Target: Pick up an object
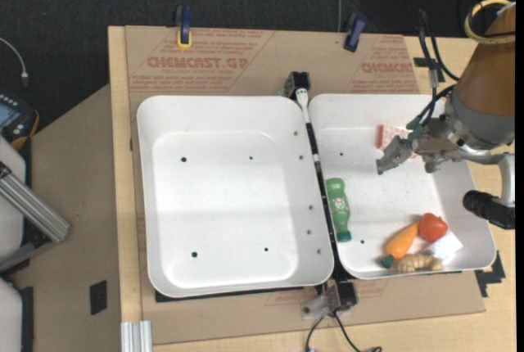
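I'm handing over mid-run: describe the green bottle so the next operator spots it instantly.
Take the right-hand white bin. Along its left wall, beside the divider between the bins, lies the green bottle, on its side. It is the one green, elongated item; the orange carrot and red tomato sit nearer the front right corner.

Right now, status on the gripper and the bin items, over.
Gripper over right bin, nothing visibly held. Green bottle, carrot, red pepper lying untouched. Path unobstructed.
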Controlling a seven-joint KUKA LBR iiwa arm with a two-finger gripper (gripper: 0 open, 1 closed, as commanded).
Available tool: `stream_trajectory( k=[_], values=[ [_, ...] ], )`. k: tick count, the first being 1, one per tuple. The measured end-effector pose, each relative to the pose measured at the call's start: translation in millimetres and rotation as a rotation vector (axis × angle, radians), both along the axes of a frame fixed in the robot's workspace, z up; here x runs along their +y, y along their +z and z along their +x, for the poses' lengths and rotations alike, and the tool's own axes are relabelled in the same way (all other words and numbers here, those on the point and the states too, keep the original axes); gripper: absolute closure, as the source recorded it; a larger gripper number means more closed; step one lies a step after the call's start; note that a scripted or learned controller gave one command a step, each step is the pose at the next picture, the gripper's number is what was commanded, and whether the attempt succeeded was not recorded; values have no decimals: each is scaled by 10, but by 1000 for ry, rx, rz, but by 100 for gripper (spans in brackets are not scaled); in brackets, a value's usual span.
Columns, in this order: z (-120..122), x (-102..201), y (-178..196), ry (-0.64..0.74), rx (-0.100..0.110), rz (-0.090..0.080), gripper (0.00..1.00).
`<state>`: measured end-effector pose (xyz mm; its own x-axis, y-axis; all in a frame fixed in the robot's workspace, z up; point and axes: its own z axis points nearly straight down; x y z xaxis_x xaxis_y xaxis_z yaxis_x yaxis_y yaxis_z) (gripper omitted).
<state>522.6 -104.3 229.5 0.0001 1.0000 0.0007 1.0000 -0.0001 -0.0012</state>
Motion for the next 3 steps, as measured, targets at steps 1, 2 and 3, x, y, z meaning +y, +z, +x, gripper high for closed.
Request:
stream_trajectory(
  k=[1, 2, 3],
  values=[
    [-421, 374, 343, 3, 2, 2, 0],
    [-440, 1043, -458, 3, 4, 2, 0],
    [-436, 1019, -437, -1, 0, 0, 0]
  ],
)
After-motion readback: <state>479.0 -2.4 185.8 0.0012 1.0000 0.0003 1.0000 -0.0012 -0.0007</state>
